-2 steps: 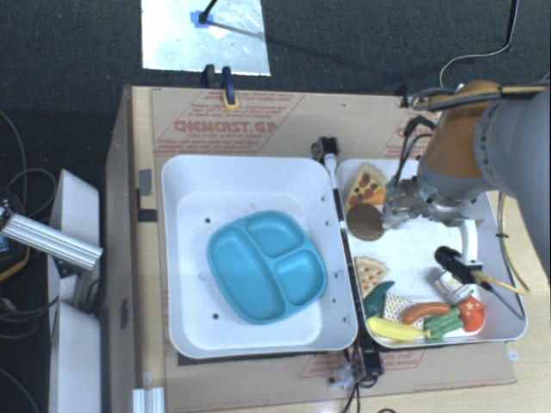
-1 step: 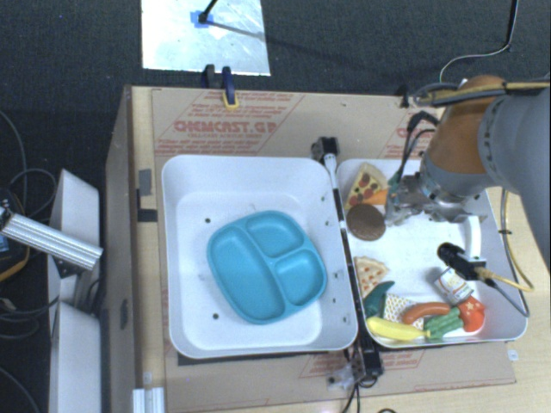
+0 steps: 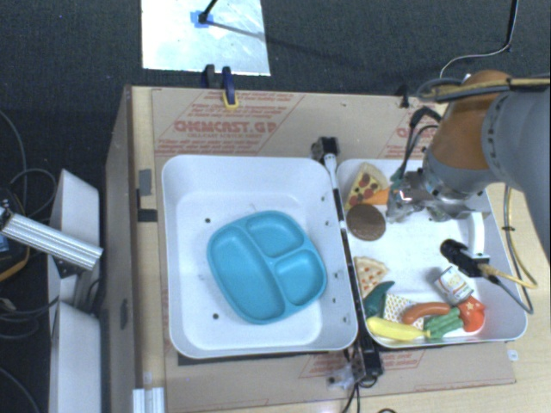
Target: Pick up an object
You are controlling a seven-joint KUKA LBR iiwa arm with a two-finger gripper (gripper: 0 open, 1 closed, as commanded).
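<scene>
Below, brown bench (image 3: pixel 258 119), dark carpet (image 3: pixel 69 50).

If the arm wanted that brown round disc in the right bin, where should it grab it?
Probably across its edges, coming straight down from above. The brown disc lies flat on the floor of the right bin, so its rim is the only part to pinch. Bare floor lies on its right; the bin wall and the pizza slice crowd the other sides. The tool hangs just right of it.
</scene>
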